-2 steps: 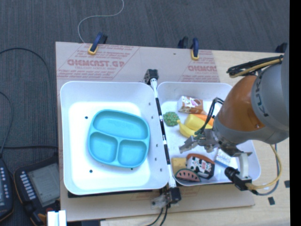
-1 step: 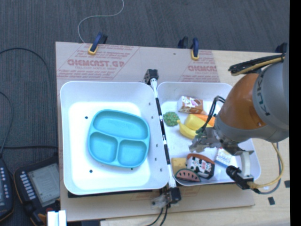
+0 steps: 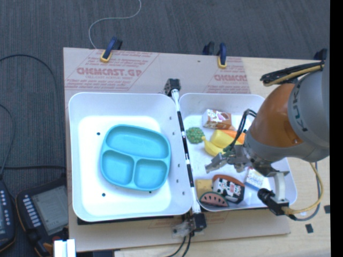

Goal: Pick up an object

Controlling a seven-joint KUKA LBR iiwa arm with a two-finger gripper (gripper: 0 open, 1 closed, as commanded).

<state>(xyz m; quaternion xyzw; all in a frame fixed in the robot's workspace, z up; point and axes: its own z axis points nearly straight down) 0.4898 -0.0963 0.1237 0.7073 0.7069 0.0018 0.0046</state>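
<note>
Two white bins lie side by side on the tabletop [image 3: 107, 68], which is a light board with red printed words and clamps at its upper edge. In the left bin [image 3: 80, 143] there is a blue plate [image 3: 135, 157] with three compartments, at the middle of the frame. The right bin [image 3: 236, 98] holds several small things: a brown snack packet [image 3: 217, 119] near its upper part, a green broccoli piece [image 3: 194, 135] close to the divider, a yellow banana [image 3: 217, 142] just right of it, a small tan block [image 3: 203, 186], a red and black packet [image 3: 229, 187] and a watermelon slice [image 3: 214, 199] at the lower edge. The arm [image 3: 292, 122] enters from the right side of the frame, and the tool [image 3: 222, 161] hangs just below the banana, over the middle of the right bin. I cannot tell how wide the tool is, and I see nothing held in it.
</note>
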